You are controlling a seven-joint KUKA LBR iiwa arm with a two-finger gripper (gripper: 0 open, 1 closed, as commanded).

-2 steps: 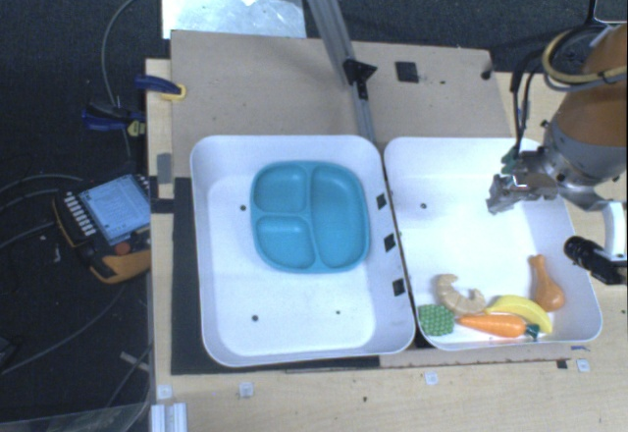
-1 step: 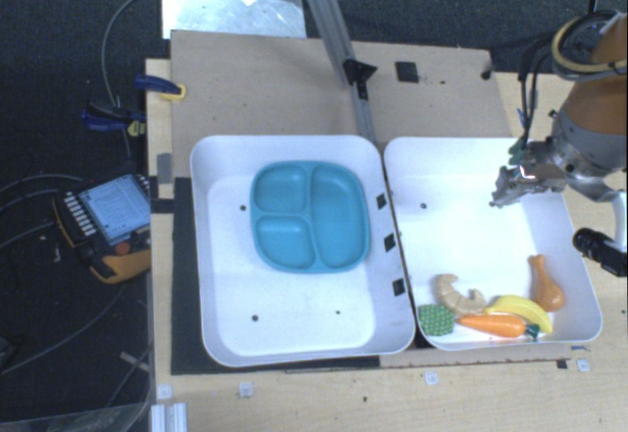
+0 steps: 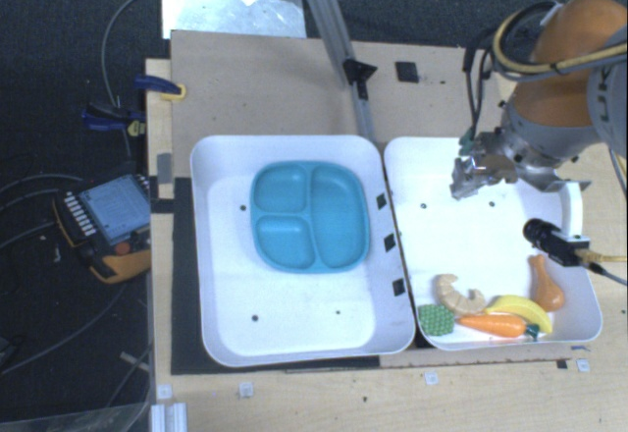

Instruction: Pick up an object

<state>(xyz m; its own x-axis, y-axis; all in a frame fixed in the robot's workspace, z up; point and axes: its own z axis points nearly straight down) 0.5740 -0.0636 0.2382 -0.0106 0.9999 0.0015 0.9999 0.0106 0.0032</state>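
Note:
My gripper (image 3: 465, 181) hangs over the upper part of the right bin (image 3: 422, 160), well above its floor and with nothing seen held. Toy food lies along that bin's near edge: a green broccoli piece (image 3: 437, 320), a tan croissant-like piece (image 3: 458, 294), an orange carrot (image 3: 493, 326), a yellow banana (image 3: 520, 309) and a brown drumstick-shaped piece (image 3: 546, 285). All of them lie far below and to the right of the gripper in the view.
A blue divided plate (image 3: 310, 216) rests in the left bin (image 3: 221, 322). The two bins meet at a black-clipped seam (image 3: 390, 242). A grey pole (image 3: 329, 13) slants across the bench behind the bins. Tools and cables lie off the bench at left.

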